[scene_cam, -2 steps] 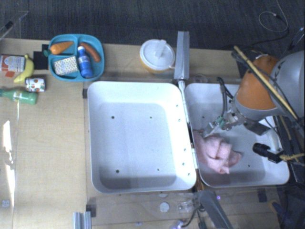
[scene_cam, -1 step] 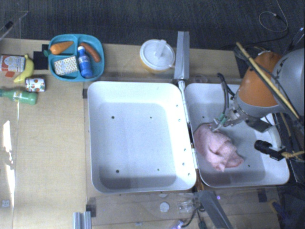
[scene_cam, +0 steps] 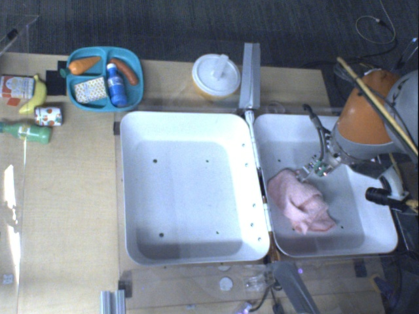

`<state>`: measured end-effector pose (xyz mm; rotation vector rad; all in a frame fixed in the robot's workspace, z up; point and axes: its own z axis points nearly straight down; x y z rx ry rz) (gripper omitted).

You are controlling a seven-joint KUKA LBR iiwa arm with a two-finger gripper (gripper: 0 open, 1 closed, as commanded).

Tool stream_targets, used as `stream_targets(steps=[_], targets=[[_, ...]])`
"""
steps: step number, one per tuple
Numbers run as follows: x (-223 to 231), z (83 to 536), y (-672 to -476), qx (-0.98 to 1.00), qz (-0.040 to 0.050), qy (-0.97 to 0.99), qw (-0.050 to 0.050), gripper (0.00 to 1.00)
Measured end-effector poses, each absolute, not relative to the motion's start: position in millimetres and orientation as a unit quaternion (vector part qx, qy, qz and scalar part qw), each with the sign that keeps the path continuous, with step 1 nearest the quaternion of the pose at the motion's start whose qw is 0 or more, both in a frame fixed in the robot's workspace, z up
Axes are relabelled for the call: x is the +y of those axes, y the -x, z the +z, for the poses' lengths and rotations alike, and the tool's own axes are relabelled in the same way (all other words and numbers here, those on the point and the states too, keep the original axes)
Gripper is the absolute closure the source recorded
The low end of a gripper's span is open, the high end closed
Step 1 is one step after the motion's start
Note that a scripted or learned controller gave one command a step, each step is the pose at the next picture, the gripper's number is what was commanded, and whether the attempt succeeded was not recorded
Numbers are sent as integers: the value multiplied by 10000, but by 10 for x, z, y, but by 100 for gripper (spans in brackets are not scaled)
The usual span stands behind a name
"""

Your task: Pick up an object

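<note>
Cloth, pink and crumpled (scene_cam: 301,201), lies in the right bin (scene_cam: 373,237), nearer to the front wall than to the back one, and close to the wall that this bin shares with its neighbour. The hand (scene_cam: 319,167) is low over the back edge of the cloth, just beside its upper right corner; I cannot tell if it touches the fabric, and I cannot tell how far it is opened. No part of the cloth is visibly between its tips. Behind the hand, the grey arm with the orange band (scene_cam: 366,116) comes in from the right side. The left bin (scene_cam: 190,188) stands directly beside the right one, their walls touching. Farther back on the desk (scene_cam: 59,195), a white lidded cup (scene_cam: 216,76) stands behind the left bin. At the far left is a blue divided tray (scene_cam: 134,87) with toy food inside, and beside it are a banana (scene_cam: 36,93), a small can (scene_cam: 48,116) and a green bottle (scene_cam: 26,132) lying on its side.
</note>
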<state>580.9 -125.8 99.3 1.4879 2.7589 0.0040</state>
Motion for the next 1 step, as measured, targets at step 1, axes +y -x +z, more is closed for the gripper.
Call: stream_targets(steps=[1], targets=[[-1258,992,-5809,8802,12,-4746,35,0]])
